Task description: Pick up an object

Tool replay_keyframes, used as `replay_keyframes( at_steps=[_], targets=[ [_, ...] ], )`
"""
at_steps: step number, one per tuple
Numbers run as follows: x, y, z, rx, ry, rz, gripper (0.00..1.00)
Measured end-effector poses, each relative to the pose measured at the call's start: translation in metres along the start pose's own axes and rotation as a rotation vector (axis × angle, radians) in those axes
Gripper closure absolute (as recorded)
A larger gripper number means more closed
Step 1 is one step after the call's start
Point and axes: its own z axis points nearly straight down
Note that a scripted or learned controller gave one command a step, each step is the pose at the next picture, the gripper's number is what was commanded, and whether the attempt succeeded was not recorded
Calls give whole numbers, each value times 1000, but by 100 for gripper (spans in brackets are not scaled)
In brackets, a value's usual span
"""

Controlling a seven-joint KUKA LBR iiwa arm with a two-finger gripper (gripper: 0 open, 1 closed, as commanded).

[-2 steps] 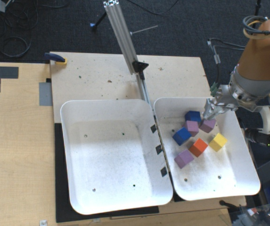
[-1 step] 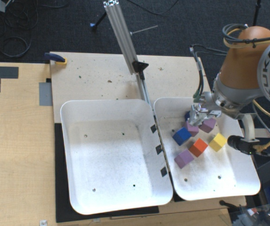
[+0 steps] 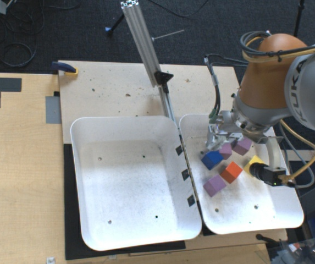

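Robot claw lowered into the right bin, poised over a blue block; whether it is open cannot be told.

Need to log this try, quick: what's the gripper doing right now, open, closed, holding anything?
Gripper: low in the right white bin, above the small purple block; open or shut cannot be told.

arm, hand over coloured blocks

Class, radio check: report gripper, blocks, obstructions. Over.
Gripper low in right white bin, over small purple block. Nothing visibly held. Blue cube, orange cube crowd close.
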Motion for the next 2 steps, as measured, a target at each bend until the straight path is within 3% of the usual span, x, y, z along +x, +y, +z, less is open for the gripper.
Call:
replay_keyframes(
  at_steps=[2],
  targets=[
    [105,-25,7,1,0,-2,100]
  ],
)
